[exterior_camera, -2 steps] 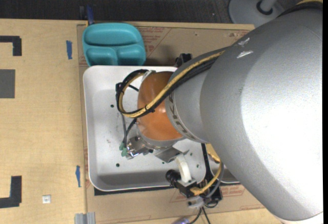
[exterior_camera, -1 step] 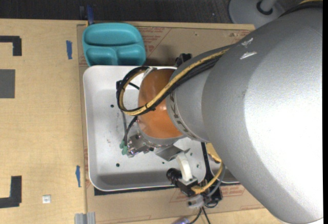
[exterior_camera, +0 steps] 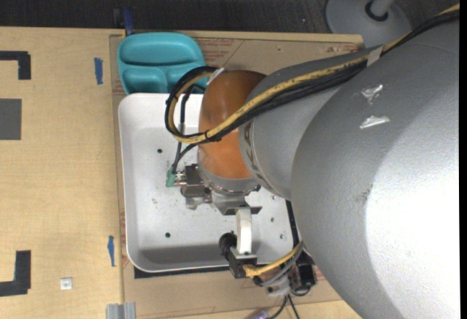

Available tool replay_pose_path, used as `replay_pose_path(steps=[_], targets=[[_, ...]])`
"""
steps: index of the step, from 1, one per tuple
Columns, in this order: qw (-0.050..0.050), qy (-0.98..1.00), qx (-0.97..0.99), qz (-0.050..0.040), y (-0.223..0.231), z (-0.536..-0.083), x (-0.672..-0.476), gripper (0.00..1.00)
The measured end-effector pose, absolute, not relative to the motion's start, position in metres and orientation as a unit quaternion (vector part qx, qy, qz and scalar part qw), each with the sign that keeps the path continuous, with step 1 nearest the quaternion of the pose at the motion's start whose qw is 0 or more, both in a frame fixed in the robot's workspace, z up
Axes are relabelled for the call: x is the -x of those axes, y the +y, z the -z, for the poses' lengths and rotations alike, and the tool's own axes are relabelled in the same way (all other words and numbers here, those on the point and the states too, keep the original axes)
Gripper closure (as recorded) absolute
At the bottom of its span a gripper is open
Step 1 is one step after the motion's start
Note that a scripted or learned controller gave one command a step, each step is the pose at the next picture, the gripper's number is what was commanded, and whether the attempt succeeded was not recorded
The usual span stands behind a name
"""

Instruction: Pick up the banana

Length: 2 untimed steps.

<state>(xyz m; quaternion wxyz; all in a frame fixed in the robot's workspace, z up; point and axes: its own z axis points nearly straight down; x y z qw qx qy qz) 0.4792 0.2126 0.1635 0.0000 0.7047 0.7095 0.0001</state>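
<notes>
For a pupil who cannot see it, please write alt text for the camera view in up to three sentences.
A large grey robot arm with an orange band reaches from the right and hangs over a shallow white bin, covering most of it. A turquoise plastic tray sits just beyond the bin's far edge. Yellow and black cables run along the arm, and the bench is brown cardboard.

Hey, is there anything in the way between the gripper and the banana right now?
That can't be settled from this view. The arm hangs over the white bin and covers most of it, and no banana can be made out on the bare floor to its left. A teal container sits beyond the bin's far edge.
</notes>
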Motion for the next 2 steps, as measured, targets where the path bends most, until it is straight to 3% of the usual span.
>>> replay_pose_path(steps=[1, 2], targets=[[-0.001, 0.821, -0.570, -0.0019, 0.2092, -0.0876, -0.4799, 1.00], [-0.001, 0.821, -0.571, -0.0025, 0.2097, -0.0971, -0.4801, 1.00]])
